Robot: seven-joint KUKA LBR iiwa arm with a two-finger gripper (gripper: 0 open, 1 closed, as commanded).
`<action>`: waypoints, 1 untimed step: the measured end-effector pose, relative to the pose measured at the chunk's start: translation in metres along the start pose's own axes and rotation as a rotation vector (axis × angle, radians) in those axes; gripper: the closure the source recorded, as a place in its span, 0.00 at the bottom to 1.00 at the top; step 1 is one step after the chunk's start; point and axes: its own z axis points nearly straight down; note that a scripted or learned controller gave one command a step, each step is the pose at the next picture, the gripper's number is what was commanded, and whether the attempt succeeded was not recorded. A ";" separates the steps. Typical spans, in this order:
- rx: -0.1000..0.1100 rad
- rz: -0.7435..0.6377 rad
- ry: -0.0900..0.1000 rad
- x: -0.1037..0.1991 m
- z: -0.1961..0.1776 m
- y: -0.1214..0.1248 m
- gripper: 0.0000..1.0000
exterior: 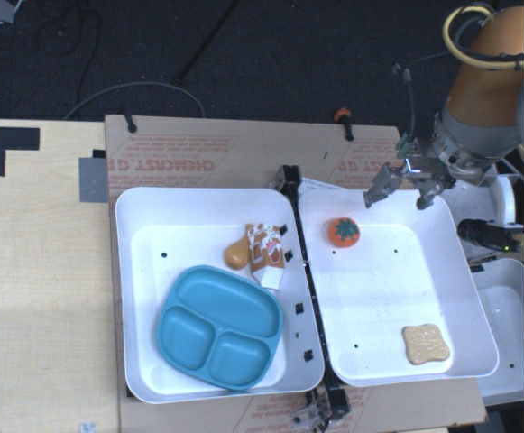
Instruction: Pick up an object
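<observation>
Orange tomato point(343, 232), probably unobstructed below gripper point(402, 189).

KUKA iiwa arm with an orange band above a grey wrist

The arm point(482, 88) shows a broad, rounded orange segment at its top, with a pale yellowish cable point(464, 39) looping in a ring beside it. Below the orange comes a smooth grey collar, then a lighter silver-grey wrist flange. From the flange hangs the gripper point(404, 188), built of dull grey metal with two short, dark-tipped jaws and a small bright metallic fitting at its middle.
</observation>
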 end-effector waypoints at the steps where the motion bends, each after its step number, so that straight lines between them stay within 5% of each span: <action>1: -0.010 -0.001 -0.001 0.000 -0.005 0.002 0.00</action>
